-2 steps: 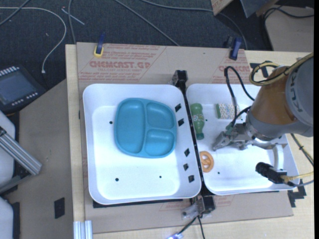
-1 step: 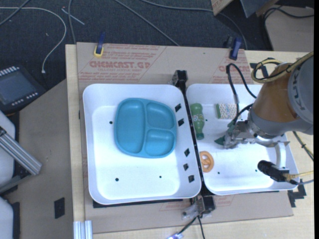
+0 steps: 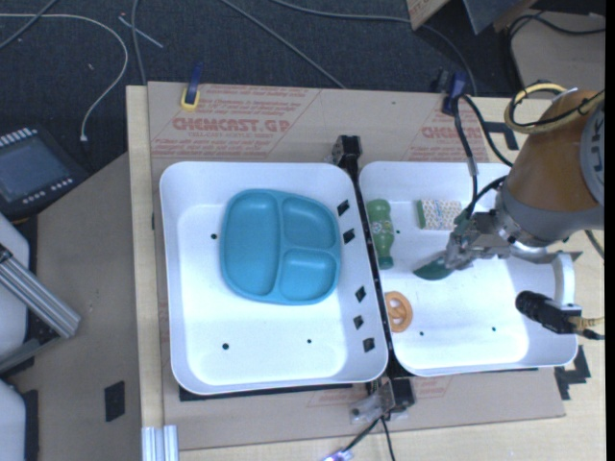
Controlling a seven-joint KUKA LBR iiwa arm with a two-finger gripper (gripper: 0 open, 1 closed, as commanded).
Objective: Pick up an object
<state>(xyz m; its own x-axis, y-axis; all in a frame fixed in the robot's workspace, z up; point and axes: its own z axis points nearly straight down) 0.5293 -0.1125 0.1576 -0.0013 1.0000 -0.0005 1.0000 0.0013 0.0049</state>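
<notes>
Here the jaws (image 3: 448, 263) are hanging over a small dark-green flat object (image 3: 432, 272) at right of centre, in the right-hand white bin (image 3: 480, 353). Whether they're apart, I cannot tell. It is looking thin, light, probably slippery; gripping across its edges seems best.

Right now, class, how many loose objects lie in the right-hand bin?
4: a green bottle by the left wall, a patterned packet near the back, an orange pretzel towards the front, a dark green piece at the gripper. The arm may hide more.
</notes>
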